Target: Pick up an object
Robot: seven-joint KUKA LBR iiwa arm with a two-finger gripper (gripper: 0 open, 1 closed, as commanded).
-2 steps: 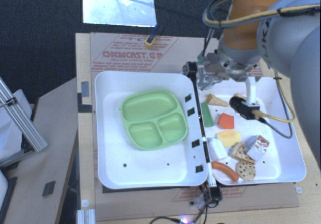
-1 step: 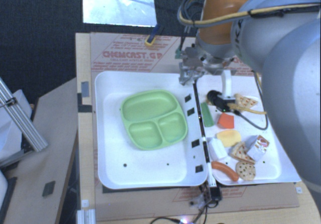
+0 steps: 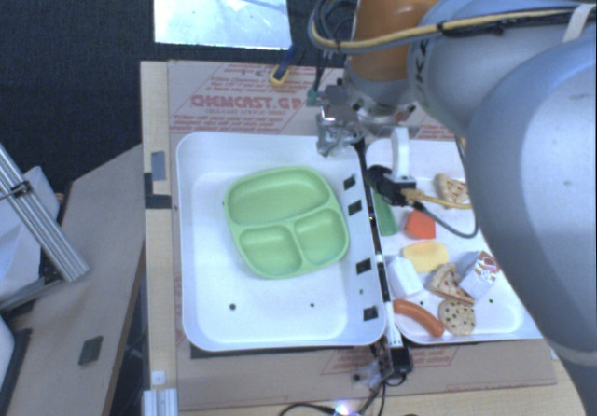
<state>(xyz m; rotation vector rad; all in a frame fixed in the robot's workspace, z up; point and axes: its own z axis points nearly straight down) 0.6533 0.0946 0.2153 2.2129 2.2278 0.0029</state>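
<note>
**Camera view: arm over the far edge of the bins**

Camera view showed the gripper (image 3: 332,136) hanging above the far rim of the left bin (image 3: 201,246), close to the divider between the bins. Whether its jaws were apart or together could not be told. A green sectioned plate (image 3: 285,220) lay in the left bin. The right bin (image 3: 508,316) held toy food: an orange wedge (image 3: 421,225), a yellow piece (image 3: 425,256), a sausage (image 3: 419,316) and crackers (image 3: 456,316).

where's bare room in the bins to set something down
Left bin: bare floor all around the green tray, widest along the near edge and left side. Right bin: crowded with toy food from middle to near edge, the arm overhanging its far part.
</note>
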